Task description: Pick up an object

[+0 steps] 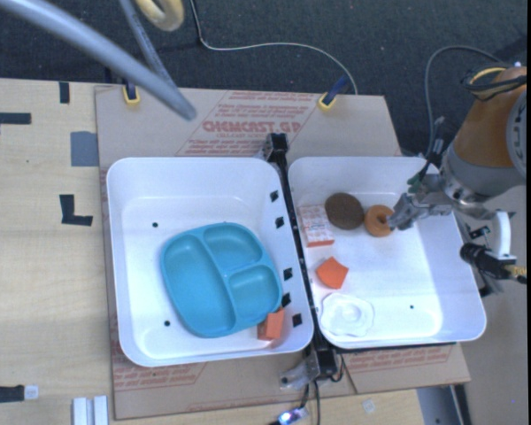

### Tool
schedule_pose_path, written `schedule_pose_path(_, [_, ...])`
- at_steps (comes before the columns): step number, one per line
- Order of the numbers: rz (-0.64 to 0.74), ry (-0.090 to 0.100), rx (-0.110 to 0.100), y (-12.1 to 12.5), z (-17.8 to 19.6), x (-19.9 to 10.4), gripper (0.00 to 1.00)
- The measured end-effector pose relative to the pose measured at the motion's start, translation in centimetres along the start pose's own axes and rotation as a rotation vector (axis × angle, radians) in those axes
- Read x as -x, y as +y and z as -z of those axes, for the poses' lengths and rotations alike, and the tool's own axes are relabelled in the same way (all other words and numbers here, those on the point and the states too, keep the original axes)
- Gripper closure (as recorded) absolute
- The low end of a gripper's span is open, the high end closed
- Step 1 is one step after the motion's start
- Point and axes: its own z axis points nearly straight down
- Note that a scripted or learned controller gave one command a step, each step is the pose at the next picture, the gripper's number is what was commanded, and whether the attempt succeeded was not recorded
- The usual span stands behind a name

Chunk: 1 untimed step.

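Observation:
In the right bin (425, 308) an orange ring-shaped piece (377, 221) lies beside a dark brown round piece (343, 210). My gripper (398, 214) reaches in from the right and sits low at the ring's right side, touching or nearly touching it. An orange block (333, 274) lies nearer the bin's middle. A white lumpy piece (347, 315) rests at the front left corner. A small white and red card (315, 225) lies along the left wall.
The left bin (142, 193) holds a blue divided plate (219, 277) and a small orange block (272, 326) at its front right corner. A black divider (288, 228) runs between the bins. Cables hang over the far side.

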Motion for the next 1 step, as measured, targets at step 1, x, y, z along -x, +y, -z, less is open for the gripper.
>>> schedule_pose_path(1, [-0.001,-0.001,0.001,-0.75,5.56,0.51,1.00])
